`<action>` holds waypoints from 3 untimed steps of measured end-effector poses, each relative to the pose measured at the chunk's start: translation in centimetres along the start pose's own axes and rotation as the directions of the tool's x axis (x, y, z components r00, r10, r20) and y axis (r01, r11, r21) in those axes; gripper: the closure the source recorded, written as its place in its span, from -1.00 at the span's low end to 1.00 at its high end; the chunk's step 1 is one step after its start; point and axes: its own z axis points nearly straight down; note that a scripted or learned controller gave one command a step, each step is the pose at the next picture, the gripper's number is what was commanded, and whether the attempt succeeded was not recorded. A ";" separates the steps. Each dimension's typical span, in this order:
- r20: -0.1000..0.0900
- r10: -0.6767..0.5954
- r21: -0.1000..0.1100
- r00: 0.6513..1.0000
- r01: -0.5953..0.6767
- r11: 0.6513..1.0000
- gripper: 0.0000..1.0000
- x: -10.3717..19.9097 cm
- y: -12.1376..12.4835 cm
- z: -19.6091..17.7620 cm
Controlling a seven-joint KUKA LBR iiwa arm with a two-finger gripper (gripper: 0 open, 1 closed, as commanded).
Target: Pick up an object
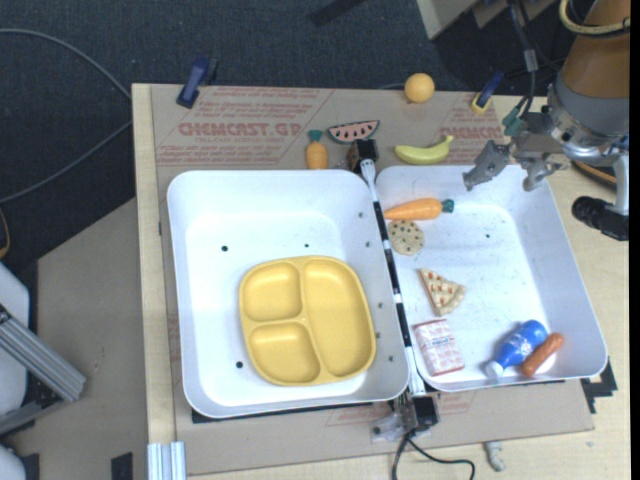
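Pincer (509,167) spread wide, holding nothing, poised over the far edge of the right bin (560,268), toward its far-right corner; arm (595,78) reaching in from the right above it. Nearest below, along the far-left part of that bin: a carrot (412,209), with a round cookie (405,236) just beside it against the divider. Further toward the middle, a pizza slice (441,291); at the near-left corner, a small red-and-white packet (437,347); at the near-right corner, a blue bottle (518,346) touching a sausage (542,354). Any of these a fair candidate for picking; carrot probably the closest reach. Left bin (200,268) taken up by a yellow divided plate (305,320). Out of the bins, along the bench's far edge: banana (423,151), watermelon slice (354,130), orange (420,88) — seemingly strays, outside easy grasp.
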 end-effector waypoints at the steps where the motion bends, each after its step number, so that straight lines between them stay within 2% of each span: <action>1: -0.001 -0.001 0.000 1.000 0.001 1.000 -1.00 4.2 4.3 6.4; 2: 0.000 -0.001 -0.010 1.000 0.001 1.000 -1.00 3.9 4.6 14.7; 3: 0.000 0.001 0.000 1.000 -0.001 1.000 -1.00 3.2 0.0 16.3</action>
